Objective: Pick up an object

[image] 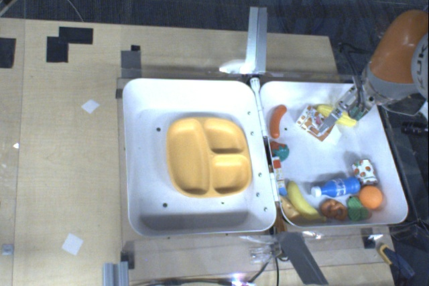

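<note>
Now | claw (337, 114) upper right, finger state unclear | small patterned white card box (314, 122): likely light, stiff; grip across flat sides

Small white carton (314, 121) with red-orange print, lying flat and tilted, upper middle of right bin, beside a yellow piece (337, 114).

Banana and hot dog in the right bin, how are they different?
The banana is yellow and curved; the hot dog is red-orange and nearly straight. The banana lies at the bin's near corner among other toys; the hot dog lies farther back, alone. Both are long toy foods lying flat near the bin's left wall.
</note>
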Robot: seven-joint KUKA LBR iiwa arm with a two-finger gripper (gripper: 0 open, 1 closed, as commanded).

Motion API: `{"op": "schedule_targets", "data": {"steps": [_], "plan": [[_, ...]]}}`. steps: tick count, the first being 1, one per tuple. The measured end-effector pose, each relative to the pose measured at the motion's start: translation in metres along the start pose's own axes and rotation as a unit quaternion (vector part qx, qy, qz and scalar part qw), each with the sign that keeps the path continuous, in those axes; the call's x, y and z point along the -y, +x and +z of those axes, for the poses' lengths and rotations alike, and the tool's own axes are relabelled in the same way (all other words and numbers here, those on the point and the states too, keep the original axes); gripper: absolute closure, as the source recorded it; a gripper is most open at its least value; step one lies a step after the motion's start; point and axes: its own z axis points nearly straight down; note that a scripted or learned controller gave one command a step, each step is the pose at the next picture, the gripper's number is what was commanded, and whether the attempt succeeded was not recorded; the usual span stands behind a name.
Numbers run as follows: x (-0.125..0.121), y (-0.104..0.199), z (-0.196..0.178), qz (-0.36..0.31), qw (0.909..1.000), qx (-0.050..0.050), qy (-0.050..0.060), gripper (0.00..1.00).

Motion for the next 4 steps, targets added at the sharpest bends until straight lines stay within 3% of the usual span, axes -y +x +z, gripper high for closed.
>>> {"op": "schedule_targets", "data": {"steps": [1,2,3,4], "plan": [[0.021,-0.002,-0.002,0.088,0.9961,-0.007,0.001,0.0],[-0.056,0.016,0.001,0.102,0.9947,-0.006,0.008,0.0],[-0.018,-0.013,0.003,0.2,0.9797,-0.008,-0.001,0.0],[-0.022,-0.017,-0.014,0.196,0.9806,0.0,-0.006,1.0]]}}
